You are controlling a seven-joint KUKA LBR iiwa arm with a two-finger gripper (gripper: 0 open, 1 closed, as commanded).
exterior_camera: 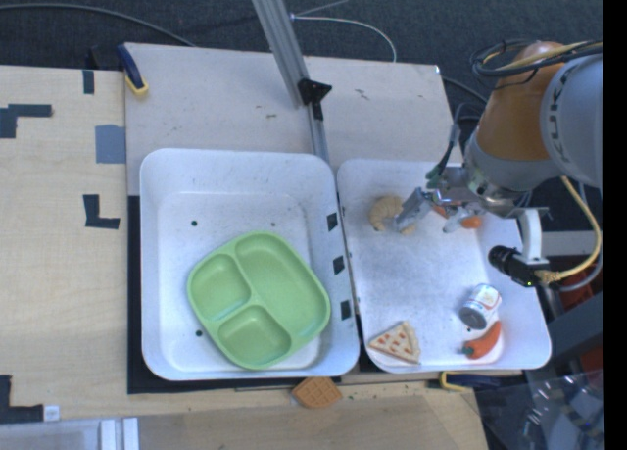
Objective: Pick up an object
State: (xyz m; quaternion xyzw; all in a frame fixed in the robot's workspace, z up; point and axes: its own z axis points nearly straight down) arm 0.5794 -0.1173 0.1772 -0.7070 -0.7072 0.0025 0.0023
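1. Pincer [428, 211] was seen low in the right bin [411, 272], fingers spread, nothing gripped.
2. Tan object [384, 210] lay just beside it.
3. Grasp and lift were judged outstanding.

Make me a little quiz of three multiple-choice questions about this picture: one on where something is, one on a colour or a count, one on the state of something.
1. Where is the tray?
A. in the left bin
B. in the right bin
C. on the bench outside the bins

2. What colour is the tray?
A. red
B. green
C. blue

3. How does the can lie?
A. between the gripper's fingers
B. inside the tray
C. on the floor of the right bin, apart from the gripper

Answers:
1. A: the tray rests in the left bin, towards its near edge.
2. B: its three compartments are all light green.
3. C: the can sits near the bin's right wall by the carrot, while the gripper is further up the bin beside the tan lump.
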